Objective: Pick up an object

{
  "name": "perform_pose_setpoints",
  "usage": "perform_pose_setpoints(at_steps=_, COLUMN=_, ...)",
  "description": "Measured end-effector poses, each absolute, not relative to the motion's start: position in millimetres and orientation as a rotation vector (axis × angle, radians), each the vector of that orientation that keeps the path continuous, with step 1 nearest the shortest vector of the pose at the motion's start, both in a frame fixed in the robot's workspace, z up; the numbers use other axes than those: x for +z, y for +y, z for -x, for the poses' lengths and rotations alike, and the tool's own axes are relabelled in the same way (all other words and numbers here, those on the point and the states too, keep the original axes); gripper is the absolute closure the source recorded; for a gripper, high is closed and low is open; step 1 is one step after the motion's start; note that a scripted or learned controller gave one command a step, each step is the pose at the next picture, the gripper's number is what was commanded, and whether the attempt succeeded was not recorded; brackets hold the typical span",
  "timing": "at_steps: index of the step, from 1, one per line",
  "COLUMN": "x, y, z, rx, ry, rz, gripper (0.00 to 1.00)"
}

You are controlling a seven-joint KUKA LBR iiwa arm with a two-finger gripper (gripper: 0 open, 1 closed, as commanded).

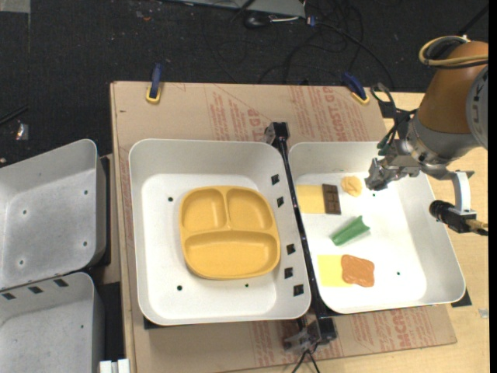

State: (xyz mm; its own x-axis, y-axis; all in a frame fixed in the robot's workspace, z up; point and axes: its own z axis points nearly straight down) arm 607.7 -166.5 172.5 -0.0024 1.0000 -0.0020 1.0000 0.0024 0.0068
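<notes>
Arm over the right shallow white bin [435,278].
Gripper [378,176] hovers at the bin's 1 o'clock, just beside a small pale-yellow lump [352,185]; whether its jaws are released or clenched cannot be told.

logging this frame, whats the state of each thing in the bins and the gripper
yellow divided plate: flat in left bin, upright
green piece: lying tilted in right bin
brown bar: lying on a yellow pad
orange piece: lying partly on another yellow pad
small yellow piece: lying beside the gripper
gripper: low over right bin, holding nothing visible
</notes>
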Motion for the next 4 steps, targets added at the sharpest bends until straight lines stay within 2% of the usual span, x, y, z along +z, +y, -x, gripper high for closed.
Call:
perform_pose_setpoints(at_steps=1, x=224, y=-167, z=-609.2, rx=0.005, ry=2.220, rz=-2.214, gripper=1.00)
perform_pose_setpoints(at_steps=2, x=216, y=-115, z=-609.5, rx=0.001, ry=2.230, rz=-2.215, gripper=1.00)
perform_pose_setpoints(at_steps=3, x=228, y=-63, z=-602.2, rx=0.002, ry=2.231, rz=-2.214, gripper=1.00)
perform_pose_setpoints(at_steps=4, x=235, y=-7, z=-605.8, rx=0.002, ry=2.230, rz=-2.212, gripper=1.00)
